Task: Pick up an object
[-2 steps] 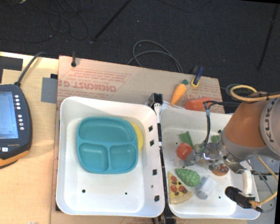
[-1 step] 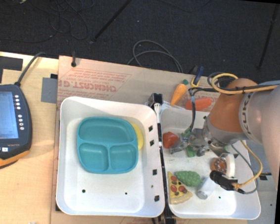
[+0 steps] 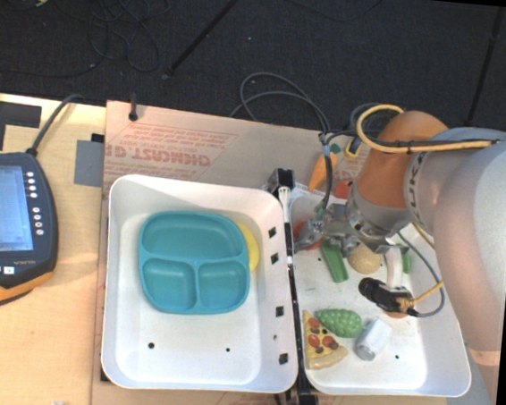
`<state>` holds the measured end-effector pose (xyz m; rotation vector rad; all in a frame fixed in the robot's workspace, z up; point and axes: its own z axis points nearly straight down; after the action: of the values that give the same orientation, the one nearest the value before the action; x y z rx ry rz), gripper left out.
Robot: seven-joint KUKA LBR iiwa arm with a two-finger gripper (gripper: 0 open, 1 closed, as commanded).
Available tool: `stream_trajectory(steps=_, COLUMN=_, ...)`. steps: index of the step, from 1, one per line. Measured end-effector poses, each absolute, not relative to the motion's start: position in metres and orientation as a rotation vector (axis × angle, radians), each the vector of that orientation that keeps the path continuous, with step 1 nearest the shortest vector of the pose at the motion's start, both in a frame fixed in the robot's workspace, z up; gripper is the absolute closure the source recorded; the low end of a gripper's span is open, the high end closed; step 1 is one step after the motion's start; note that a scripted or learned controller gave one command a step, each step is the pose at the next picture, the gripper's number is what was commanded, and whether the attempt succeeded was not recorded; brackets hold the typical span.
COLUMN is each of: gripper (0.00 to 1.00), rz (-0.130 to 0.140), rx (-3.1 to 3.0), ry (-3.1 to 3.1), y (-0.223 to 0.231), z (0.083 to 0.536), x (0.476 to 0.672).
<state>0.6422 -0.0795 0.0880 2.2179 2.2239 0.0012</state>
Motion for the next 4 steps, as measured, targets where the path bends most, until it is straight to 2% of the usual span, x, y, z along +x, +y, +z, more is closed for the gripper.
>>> stream_trajectory(steps=1, gripper=0.00, rz=-0.002, rx=2.223, ry=2.222, y=-0.102, z=0.088, x=0.644)
stream_trajectory(steps=2, gripper=1.00, rz=-0.008, rx=2.227, ry=2.227, y=-0.102, z=0.097, x=0.642)
stream_trajectory(steps=3, gripper=1.00, rz=-0.001, rx=2.222, ry=2.222, y=-0.117, z=0.113, x=0.644)
stream_trajectory(steps=4, gripper=1.00, rz=-0.001, rx=2.221, ry=2.224, y=-0.088, z=0.128, x=0.644)
